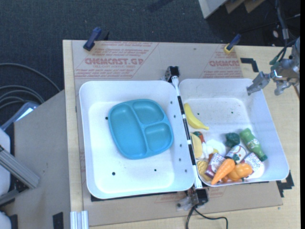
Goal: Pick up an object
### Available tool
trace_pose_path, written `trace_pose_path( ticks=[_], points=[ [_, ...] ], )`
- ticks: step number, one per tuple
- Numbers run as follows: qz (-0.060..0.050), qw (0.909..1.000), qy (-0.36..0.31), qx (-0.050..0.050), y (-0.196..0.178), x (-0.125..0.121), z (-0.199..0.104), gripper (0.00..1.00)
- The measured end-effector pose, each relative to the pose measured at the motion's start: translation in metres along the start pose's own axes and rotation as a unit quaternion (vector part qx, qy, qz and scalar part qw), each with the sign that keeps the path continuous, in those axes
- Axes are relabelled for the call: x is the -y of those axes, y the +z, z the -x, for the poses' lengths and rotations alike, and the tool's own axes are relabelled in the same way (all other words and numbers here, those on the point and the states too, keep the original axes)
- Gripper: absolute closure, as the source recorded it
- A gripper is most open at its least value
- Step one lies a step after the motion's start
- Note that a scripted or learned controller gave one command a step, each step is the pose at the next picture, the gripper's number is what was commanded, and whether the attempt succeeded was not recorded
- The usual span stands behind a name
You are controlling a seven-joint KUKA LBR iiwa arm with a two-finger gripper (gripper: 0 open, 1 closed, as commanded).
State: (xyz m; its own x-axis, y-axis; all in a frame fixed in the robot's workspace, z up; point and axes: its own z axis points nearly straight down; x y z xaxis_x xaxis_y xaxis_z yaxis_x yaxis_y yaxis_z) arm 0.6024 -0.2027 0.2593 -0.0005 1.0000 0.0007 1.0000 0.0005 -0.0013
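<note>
The right bin (214, 92) holds a heap of toy food along its near side: a yellow banana (195, 118), a green bottle (253, 144), a dark green piece (232, 139), an orange carrot (223, 170) and several small packets. My gripper (266, 85) hovers over the bin's far right corner, above and to the right of the pile. It is open, with nothing between its fingers. A blue divided plate (140, 128) lies in the left bin (93, 142).
A black divider strip (181, 123) runs between the two bins. Blue (92, 38) and yellow (232, 43) clamps hold the cardboard sheet at the bench's far edge. The far half of the right bin is bare white floor.
</note>
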Motion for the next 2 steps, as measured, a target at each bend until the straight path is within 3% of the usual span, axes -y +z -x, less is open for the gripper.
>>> trace_pose_path(
  ticks=[1, 2],
  points=[
    [-0.001, 1.0000, 0.001, 0.000, 0.169, 0.007, 0.004, 0.00],
    [-0.002, 1.0000, -0.001, -0.004, 0.175, 0.086, 0.017, 0.00]
  ],
)
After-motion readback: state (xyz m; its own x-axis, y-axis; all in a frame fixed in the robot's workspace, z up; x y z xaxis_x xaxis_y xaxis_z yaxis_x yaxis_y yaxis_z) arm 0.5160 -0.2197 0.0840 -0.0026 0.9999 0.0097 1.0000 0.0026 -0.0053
